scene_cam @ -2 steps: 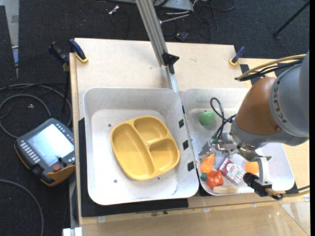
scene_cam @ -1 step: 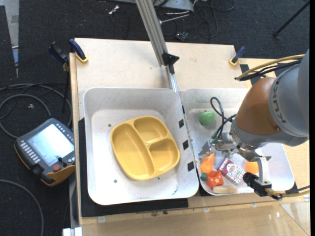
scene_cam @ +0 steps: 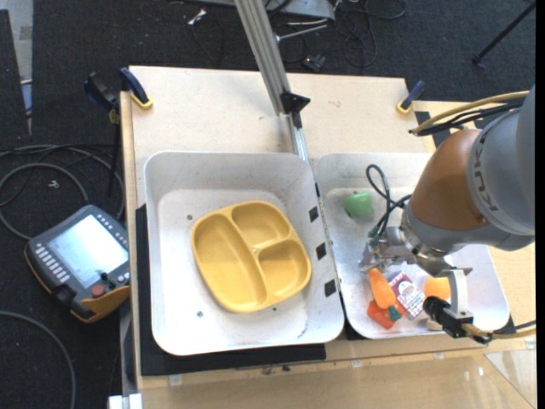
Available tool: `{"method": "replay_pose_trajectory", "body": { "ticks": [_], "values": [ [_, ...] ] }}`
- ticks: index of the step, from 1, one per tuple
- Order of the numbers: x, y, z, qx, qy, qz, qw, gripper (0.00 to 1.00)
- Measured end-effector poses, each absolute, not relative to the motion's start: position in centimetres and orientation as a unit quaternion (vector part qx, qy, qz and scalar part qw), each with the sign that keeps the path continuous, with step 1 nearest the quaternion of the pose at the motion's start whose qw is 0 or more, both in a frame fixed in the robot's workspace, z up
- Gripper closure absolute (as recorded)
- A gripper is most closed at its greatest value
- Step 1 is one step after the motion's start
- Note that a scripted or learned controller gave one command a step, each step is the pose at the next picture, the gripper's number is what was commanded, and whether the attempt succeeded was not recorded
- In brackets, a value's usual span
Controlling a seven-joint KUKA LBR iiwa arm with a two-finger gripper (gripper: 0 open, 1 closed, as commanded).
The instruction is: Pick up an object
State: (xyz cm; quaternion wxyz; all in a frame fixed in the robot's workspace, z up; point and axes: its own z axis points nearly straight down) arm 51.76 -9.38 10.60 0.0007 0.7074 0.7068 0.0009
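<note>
Your gripper [scene_cam: 381,250] sits low in the right bin [scene_cam: 485,313], just above the orange carrot toy [scene_cam: 382,290]; you cannot tell its grip state. Beside that carrot lie a pink packet [scene_cam: 407,293] and red piece [scene_cam: 381,315], so you risk snagging several or none.

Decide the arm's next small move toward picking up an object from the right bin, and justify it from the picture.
Probably a short descent onto the orange carrot-shaped toy. The gripper sits low in the right bin, just above that toy, which lies in a cluster with a red piece and a printed packet. The green toy lies apart, farther off.
</note>
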Motion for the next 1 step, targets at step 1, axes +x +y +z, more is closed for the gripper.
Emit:
{"method": "replay_pose_trajectory", "body": {
  "ticks": [1],
  "values": [
    [50.93, -9.63, 15.96, 0.707, 0.708, 0.0013, 0.002, 1.0]
  ]
}}
